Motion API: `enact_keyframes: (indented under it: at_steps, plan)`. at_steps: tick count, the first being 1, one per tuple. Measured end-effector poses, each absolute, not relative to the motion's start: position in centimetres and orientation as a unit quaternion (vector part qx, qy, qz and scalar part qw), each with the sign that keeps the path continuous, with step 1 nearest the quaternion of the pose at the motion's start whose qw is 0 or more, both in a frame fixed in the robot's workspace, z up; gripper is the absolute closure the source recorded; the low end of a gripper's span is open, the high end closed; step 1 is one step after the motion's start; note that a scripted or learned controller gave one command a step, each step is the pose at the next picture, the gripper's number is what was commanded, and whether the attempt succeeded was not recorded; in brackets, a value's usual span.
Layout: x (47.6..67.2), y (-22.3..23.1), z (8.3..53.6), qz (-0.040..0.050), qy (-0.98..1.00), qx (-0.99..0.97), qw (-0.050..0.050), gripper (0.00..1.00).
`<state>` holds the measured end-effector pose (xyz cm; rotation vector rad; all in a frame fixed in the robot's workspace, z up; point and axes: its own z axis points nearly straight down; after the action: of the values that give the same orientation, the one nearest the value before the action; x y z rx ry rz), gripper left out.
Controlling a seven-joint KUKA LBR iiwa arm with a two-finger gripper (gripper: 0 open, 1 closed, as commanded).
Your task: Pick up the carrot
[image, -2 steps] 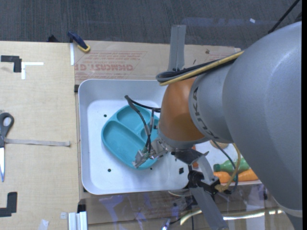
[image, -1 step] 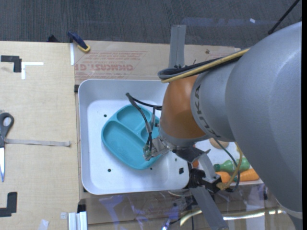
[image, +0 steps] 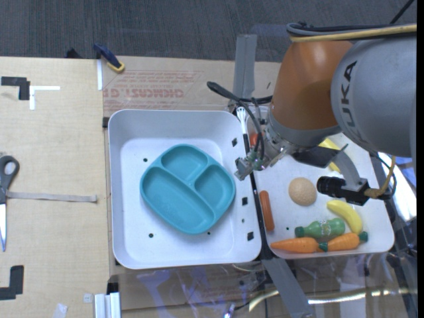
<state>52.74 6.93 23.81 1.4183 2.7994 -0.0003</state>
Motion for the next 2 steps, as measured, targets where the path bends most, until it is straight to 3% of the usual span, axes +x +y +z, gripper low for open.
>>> enact_keyframes:
  at_steps: [1,2]
  plan:
    - [50.97,-1.15,36.14,-0.0001,0.929,0.37,0.003,1.0]
    - [50.96,-1.11,36.13,0.0,0.929,0.369,0.003,0.0]
